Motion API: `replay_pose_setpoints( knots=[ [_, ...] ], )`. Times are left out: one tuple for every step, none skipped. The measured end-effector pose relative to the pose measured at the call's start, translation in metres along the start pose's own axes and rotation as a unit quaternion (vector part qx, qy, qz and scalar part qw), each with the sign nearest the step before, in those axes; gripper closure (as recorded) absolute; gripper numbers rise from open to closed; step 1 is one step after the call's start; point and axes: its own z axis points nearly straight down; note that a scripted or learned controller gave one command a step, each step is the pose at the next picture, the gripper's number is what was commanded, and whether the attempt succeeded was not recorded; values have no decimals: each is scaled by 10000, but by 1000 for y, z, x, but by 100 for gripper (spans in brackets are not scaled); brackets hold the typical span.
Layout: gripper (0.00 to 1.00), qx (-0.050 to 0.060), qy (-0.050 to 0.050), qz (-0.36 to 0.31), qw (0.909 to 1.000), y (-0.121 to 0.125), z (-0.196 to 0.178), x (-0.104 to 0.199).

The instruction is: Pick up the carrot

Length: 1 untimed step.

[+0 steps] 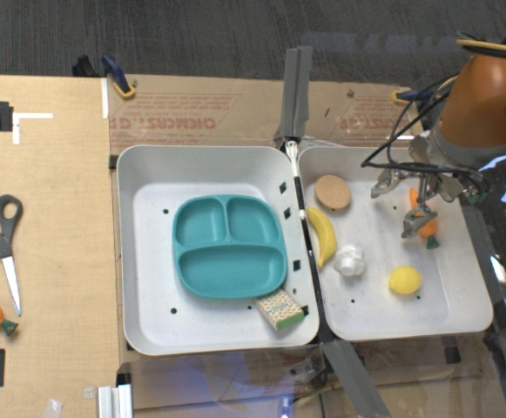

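Right bin (462,320) holds lemon (404,280) (near banana (323,237)); jaws (420,219) pinch carrot (424,225).

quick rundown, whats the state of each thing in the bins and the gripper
gripper: above the right bin, shut on the carrot
carrot: between the fingers, lifted
banana: lying at the right bin's left wall
lemon: loose on the bin floor
teal plate: flat in the left bin
sponge: at the plate's corner
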Motion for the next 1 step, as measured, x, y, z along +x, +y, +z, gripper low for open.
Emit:
replay_pose_setpoints(
  knots=[
    [0, 14, -2, -126, 9999, -25, 5, 25]
  ],
)
